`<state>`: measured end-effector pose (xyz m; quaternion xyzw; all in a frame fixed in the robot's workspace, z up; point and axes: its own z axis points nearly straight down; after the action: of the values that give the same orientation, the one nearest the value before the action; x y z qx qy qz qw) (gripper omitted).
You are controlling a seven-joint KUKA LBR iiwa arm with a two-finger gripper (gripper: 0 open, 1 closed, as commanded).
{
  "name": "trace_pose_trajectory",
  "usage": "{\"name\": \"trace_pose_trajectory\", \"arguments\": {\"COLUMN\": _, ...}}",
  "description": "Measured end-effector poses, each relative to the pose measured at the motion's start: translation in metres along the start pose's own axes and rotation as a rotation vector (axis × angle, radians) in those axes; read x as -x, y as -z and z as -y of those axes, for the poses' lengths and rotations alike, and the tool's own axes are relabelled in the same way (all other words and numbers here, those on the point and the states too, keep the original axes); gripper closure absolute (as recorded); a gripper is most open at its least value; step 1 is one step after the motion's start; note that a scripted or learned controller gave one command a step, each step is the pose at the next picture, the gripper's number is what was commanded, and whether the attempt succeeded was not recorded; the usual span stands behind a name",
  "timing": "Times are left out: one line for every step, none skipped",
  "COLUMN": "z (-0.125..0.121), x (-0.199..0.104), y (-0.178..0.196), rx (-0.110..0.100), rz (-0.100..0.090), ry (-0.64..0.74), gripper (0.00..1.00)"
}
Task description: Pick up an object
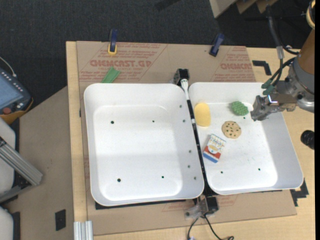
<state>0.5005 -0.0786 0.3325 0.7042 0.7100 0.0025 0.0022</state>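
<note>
Green object [239, 108] apparently beside gripper [261, 112]

Surface fittings and surroundings

Brown board [150, 59] printed with red lettering, lying under two white bins: left bin [95, 134], right bin [285, 154]. Black clip [181, 76] at the bins' far junction, another [207, 205] at the near junction with a cable. Yellow-blue clamp [113, 43] and blue clamp [217, 44] on the board's far edge. Green strip [110, 75] near the left bin's far corner. Dark carpet [75, 9] beyond.
</note>
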Motion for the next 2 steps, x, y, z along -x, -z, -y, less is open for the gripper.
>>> {"name": "trace_pose_trajectory", "arguments": {"z": 0.020, "x": -0.077, "y": -0.016, "rx": -0.010, "rz": -0.003, "ry": 0.001, "gripper": 1.00}}
{"name": "trace_pose_trajectory", "arguments": {"z": 0.020, "x": -0.124, "y": -0.013, "rx": -0.006, "rz": -0.001, "ry": -0.002, "gripper": 1.00}}
